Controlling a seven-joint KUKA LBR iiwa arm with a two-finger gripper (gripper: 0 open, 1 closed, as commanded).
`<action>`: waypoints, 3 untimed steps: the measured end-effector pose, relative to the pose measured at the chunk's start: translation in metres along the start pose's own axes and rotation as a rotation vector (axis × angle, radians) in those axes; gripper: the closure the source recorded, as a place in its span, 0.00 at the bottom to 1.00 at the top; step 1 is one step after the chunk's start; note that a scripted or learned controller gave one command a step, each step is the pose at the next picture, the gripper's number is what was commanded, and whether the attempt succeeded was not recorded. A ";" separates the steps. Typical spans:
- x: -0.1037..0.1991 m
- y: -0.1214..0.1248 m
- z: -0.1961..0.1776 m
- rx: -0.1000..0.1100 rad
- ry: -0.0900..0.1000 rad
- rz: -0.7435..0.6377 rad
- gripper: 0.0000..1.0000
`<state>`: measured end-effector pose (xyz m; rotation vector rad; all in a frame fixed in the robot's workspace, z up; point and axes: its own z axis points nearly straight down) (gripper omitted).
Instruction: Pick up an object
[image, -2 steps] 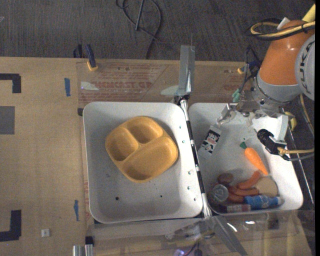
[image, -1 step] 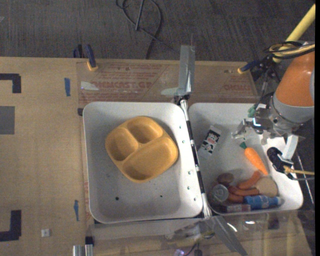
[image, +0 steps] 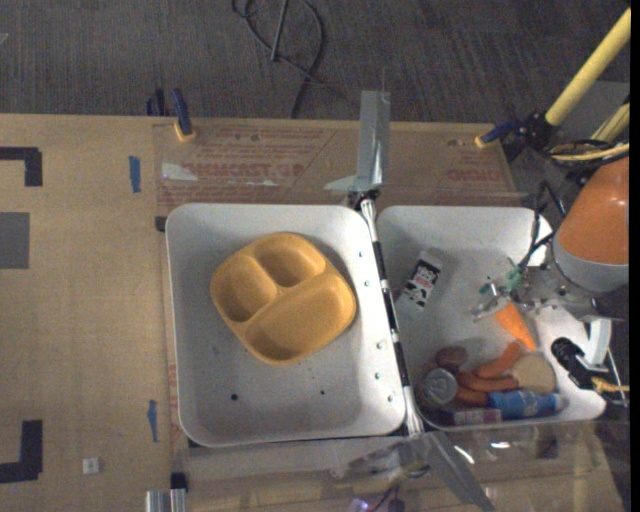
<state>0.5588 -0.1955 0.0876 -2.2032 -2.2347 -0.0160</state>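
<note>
We read no complete brand. The cardboard sheet (image: 330, 165) under the bins carries faded red printing at 12 o'clock of the left bin; the letters are too blurred to spell out. A small white carton (image: 421, 281) with dark markings lies in the right bin, its label illegible.

The bench (image: 80, 300) is pale wood with black tape marks at its 9 o'clock edge and short blue tape strips. Beyond the bench, at 12 o'clock, we see dark carpet with black cables. A yellow pole (image: 592, 65) crosses the 1 o'clock corner.

The left bin (image: 195, 400) holds 1 yellow 3-compartment tray (image: 283, 296), upright, near the bin centre and slightly toward 12 o'clock.

The right bin (image: 450, 225) holds the task objects. Clustered at its 6 o'clock wall we see a round grey can (image: 438, 386), a brown round item (image: 452, 356), red sausage-shaped pieces (image: 490, 379), a tan bread-like piece (image: 535, 373) and a blue tube (image: 525, 404) lying on its side. An orange carrot-shaped piece (image: 514, 322) lies at 3 o'clock of the bin centre.

The arm enters at 3 o'clock, its orange band (image: 600, 215) above the wrist. The tool (image: 512, 290) sits just above the carrot-shaped piece; we cannot tell whether it is wide, narrow or holding anything.
</note>
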 end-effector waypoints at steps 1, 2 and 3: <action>-0.003 0.000 -0.010 -0.004 -0.006 0.004 1.00; -0.009 0.080 0.001 0.003 -0.011 0.066 1.00; 0.028 0.110 -0.145 0.001 -0.012 0.130 1.00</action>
